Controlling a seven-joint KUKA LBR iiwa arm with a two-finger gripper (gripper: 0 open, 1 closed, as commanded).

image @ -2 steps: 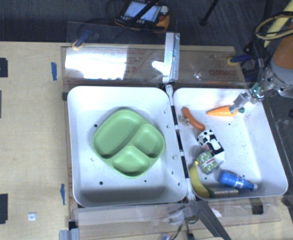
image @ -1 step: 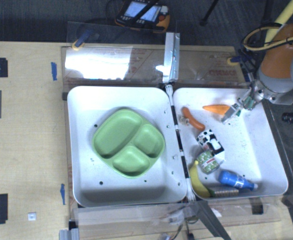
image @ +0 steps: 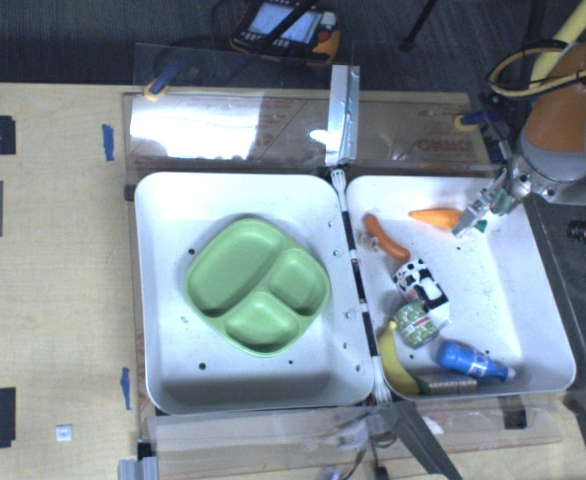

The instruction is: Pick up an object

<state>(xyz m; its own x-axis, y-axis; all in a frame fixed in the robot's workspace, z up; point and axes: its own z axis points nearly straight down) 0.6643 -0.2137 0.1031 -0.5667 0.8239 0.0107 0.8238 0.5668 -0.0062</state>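
Camera view, looking down at a slant. The orange carrot-shaped piece is lying in the upper part of the right bin, tip pointing toward frame left, flat on the bin floor. My gripper is hanging just beside its right end, coming in from the upper right of the frame; whether the fingertips are touching the piece I cannot tell, and whether they are spread or pressed together I cannot tell either — too small and blurred there. Nothing is showing between them, so I am not counting this as a hold.

Working outward: a small orange-red sausage-shaped piece is lying just left of and below the carrot piece, near the divider. Lower down, a black-and-white patterned item is sitting against a greenish round-topped item. Along the bottom of the right bin a blue bottle is lying on its side, and a yellow banana is curving along the lower left corner.

The left bin is holding a green divided plate, centre of frame.

Progress, as I am judging it: approach looks about done, the grasp is not confirmed, and lifting is wholly left. Every object is resting on a bin floor.
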